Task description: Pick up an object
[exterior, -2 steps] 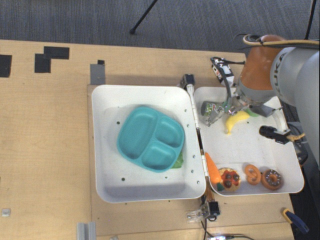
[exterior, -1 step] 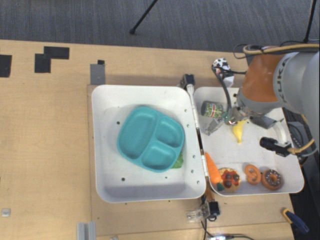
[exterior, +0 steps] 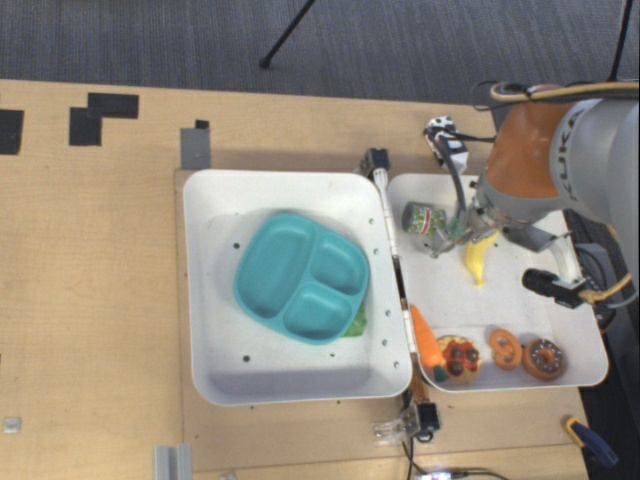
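Teal plate (exterior: 302,276) in left bin (exterior: 215,368)

Single fixed camera, high above the bench (exterior: 90,298), looking down at a slant; both white bins (exterior: 215,368) fully framed.

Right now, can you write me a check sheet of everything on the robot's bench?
Surface: tan bench with two white bins, left bin and right bin.
Job's things: in the right bin a banana, a small can, a carrot, a pizza slice, a donut, a round brown toy.
Clutter: teal divided plate in the left bin, something green under its edge.
Grippers: gripper low over the right bin, between can and banana.
Cables: cables by the arm.
Surroundings: grey carpet.
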